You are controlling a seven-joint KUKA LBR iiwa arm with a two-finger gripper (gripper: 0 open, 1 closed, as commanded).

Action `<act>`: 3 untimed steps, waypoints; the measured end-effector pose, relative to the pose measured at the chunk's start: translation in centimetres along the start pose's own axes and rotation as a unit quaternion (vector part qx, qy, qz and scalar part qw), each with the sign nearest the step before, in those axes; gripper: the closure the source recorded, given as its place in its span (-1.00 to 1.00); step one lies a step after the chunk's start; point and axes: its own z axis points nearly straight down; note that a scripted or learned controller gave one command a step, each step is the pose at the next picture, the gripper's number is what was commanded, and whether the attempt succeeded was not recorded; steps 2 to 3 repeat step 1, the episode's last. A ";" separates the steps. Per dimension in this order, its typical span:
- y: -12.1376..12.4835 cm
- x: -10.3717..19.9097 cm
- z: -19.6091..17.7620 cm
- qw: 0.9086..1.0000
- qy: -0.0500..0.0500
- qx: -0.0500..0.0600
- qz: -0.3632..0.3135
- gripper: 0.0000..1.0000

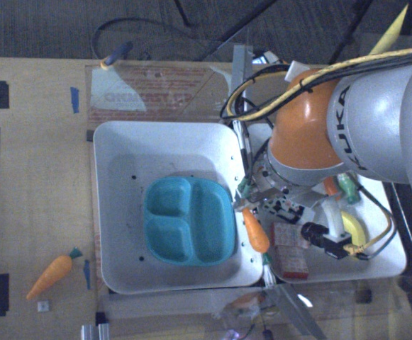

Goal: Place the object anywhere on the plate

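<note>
Gripper: fingers closed on the upper end of an orange carrot, which hangs over the rim between the two bins, just right of the teal divided plate in the left bin. Arm: reaches in from the right, its orange band over the right bin. Wrist hides much of that bin; a red box and a yellow item are partly seen.

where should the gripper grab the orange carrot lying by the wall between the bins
Judging by its pose, grip the carrot across its thick middle, coming straight down from above. It lies flat and long beside the teal plate, tapering at the ends, so the middle gives the fingers most to hold.
</note>
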 end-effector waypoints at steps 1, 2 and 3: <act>0.0 0.0 0.0 1.000 0.000 0.000 0.000 -1.00; 0.0 0.0 0.0 1.000 0.000 0.000 0.000 -1.00; 0.0 0.0 0.0 1.000 0.000 0.000 0.000 -1.00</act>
